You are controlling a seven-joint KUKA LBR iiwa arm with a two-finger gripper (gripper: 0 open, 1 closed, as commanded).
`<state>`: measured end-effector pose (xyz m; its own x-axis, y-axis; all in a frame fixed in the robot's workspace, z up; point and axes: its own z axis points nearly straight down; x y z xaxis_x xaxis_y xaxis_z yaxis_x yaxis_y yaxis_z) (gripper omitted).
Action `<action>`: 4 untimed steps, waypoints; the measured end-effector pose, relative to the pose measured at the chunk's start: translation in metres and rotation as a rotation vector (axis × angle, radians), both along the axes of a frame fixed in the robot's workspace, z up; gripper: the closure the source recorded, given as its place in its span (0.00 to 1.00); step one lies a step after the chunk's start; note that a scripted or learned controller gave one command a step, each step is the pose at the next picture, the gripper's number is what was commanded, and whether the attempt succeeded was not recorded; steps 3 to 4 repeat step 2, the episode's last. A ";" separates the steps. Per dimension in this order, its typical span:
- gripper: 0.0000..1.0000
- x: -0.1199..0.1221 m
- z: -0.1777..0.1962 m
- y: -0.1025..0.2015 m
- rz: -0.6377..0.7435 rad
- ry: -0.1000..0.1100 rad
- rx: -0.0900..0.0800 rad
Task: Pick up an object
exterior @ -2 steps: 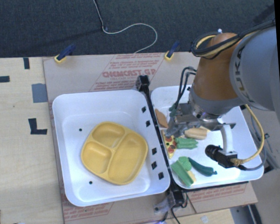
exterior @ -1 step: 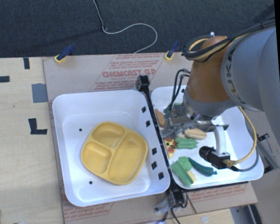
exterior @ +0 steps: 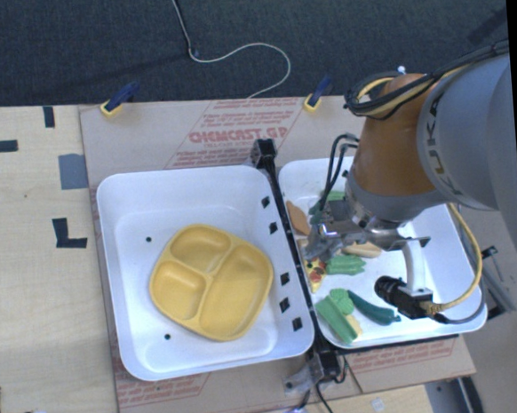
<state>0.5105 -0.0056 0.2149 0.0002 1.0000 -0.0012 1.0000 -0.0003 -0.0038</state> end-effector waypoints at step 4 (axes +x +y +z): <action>1.00 -0.005 0.014 0.011 0.002 -0.001 0.002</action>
